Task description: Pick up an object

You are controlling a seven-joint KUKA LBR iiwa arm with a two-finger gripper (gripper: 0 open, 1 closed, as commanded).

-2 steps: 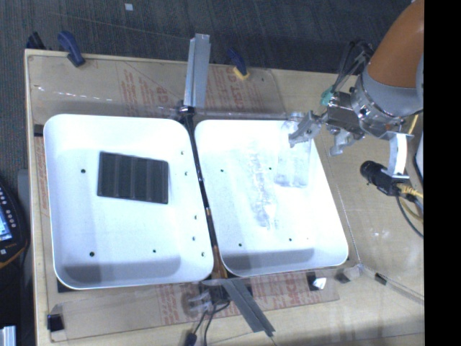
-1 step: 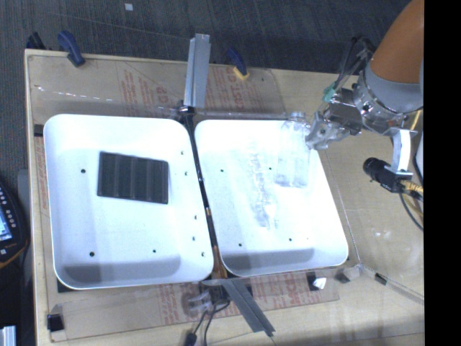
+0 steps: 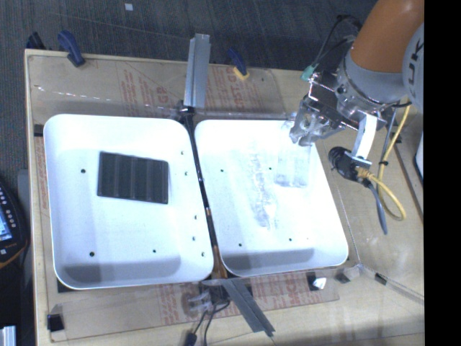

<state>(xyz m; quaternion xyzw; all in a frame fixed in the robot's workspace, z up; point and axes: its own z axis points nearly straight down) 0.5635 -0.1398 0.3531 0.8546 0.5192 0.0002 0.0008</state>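
Two shallow white bins sit side by side on the bench: the left bin (image 3: 65,193) holds a flat dark grey ribbed rectangular pad (image 3: 133,178) near its middle. The metal two-finger gripper (image 3: 302,132) hangs over the right bin's (image 3: 324,244) far right corner; its grip cannot be told.

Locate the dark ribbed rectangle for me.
The dark ribbed rectangle lies flat in the left bin, in its upper middle, far from the pincer over the right bin's top right corner.
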